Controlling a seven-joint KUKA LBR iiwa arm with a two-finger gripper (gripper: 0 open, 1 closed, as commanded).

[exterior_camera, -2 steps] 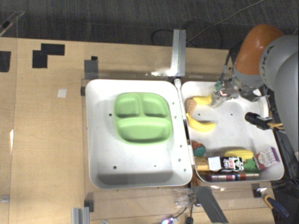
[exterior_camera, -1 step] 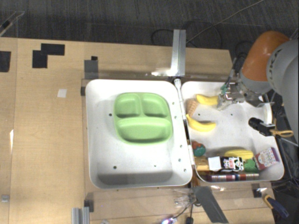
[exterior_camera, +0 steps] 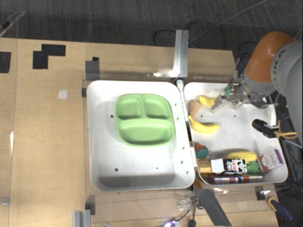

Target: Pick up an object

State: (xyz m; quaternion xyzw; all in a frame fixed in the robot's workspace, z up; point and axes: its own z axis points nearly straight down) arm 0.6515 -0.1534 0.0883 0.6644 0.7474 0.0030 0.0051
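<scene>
We see the gripper [exterior_camera: 222, 101] low in the right bin [exterior_camera: 236, 126] — whether its fingers are spread we cannot tell — just beside a small yellow banana [exterior_camera: 206, 100] (curved, far-left corner); a larger banana [exterior_camera: 204, 126] lies nearer.

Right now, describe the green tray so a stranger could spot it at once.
Find the two white bins side by side and take the left bin. The green tray lies in its upper middle, a pale green rounded plate divided into three compartments. Nothing else sits beside it, while the smaller toys are crowded in the right bin.
</scene>
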